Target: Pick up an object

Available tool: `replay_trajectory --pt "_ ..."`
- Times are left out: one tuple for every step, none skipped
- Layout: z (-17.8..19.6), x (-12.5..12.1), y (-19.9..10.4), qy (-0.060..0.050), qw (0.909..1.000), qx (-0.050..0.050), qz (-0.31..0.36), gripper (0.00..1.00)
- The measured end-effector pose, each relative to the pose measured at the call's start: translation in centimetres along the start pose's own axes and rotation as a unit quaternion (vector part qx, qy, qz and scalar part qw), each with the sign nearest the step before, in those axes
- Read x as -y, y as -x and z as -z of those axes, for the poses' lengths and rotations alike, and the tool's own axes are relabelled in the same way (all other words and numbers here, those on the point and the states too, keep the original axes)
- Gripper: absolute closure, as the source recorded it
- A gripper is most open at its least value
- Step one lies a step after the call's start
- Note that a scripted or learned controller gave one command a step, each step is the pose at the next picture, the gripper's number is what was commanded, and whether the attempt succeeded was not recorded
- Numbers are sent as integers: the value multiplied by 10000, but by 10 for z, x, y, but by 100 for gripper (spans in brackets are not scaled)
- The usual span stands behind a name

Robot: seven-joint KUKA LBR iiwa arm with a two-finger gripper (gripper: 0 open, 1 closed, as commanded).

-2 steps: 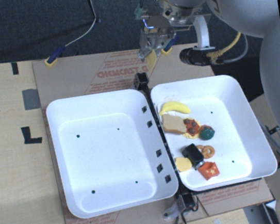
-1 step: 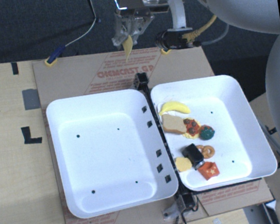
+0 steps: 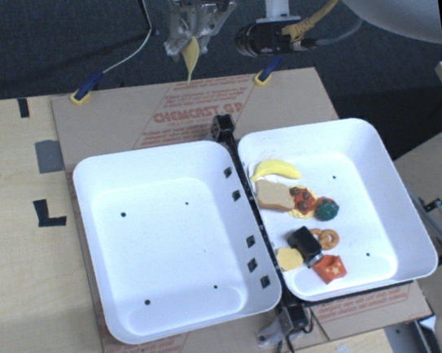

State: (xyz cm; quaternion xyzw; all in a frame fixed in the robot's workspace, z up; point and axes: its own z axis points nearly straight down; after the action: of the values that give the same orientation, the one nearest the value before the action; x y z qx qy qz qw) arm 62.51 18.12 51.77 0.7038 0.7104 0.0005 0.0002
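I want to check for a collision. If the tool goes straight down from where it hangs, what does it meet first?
Probably the brown cardboard sheet behind the two bins, though depth is unclear. The tool holds a small yellow piece.

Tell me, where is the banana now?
The banana lies in the right bin, near its upper left corner, just above the toast slice.

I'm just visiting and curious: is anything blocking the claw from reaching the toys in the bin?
Nothing visible does. The gripper hangs above the bench's far edge, and the toys lie uncovered in the right bin.
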Motion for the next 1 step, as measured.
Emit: replay_trajectory --pt "15 40 -31 -28 10000 11 -2 100"
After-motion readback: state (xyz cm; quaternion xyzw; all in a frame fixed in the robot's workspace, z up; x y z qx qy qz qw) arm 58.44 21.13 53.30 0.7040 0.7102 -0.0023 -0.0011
